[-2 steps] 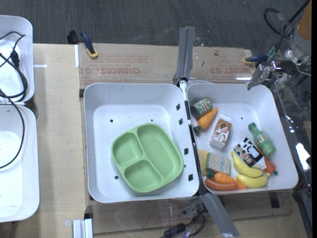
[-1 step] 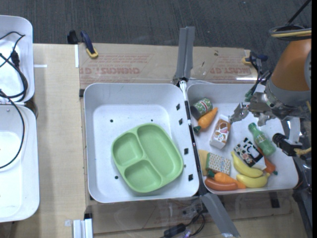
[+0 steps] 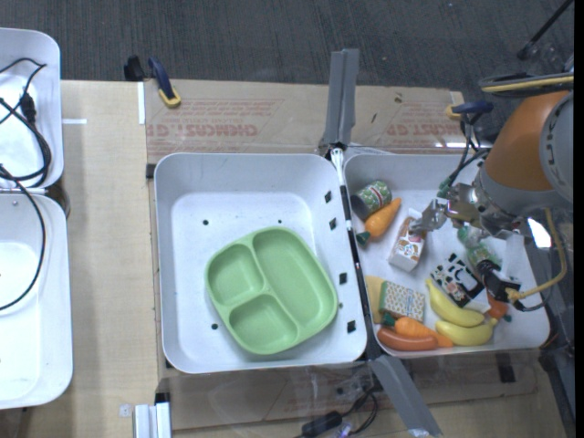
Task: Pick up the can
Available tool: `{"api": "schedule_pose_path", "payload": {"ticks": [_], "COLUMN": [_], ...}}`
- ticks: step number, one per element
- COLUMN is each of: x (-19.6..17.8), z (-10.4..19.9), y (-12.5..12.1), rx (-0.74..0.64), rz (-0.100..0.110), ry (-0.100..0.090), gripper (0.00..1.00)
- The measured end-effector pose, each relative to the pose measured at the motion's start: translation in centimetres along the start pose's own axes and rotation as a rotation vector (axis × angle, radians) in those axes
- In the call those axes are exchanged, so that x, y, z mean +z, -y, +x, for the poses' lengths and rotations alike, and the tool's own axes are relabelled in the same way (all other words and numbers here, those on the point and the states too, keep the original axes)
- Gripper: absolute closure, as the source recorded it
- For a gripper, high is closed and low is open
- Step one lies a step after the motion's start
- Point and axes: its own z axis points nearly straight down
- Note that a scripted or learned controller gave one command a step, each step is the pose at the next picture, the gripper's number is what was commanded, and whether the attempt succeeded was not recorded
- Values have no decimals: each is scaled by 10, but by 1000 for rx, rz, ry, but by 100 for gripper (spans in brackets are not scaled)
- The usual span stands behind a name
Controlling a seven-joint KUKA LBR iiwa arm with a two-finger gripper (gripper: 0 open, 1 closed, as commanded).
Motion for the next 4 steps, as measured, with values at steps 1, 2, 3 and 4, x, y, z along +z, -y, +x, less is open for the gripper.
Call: {"api": "schedule_pose_path", "payload": {"ticks": [1, 2, 3, 4], "x": [0, -1, 6, 10], "z": [1, -22, -25, -24], "y": [8, 27, -28, -72], "rx": [257, 557, 586, 702], "rz": [-6, -2, 18, 27], "ry": [-3, -13, -16, -9], "gripper": [0, 0, 0, 0]}}
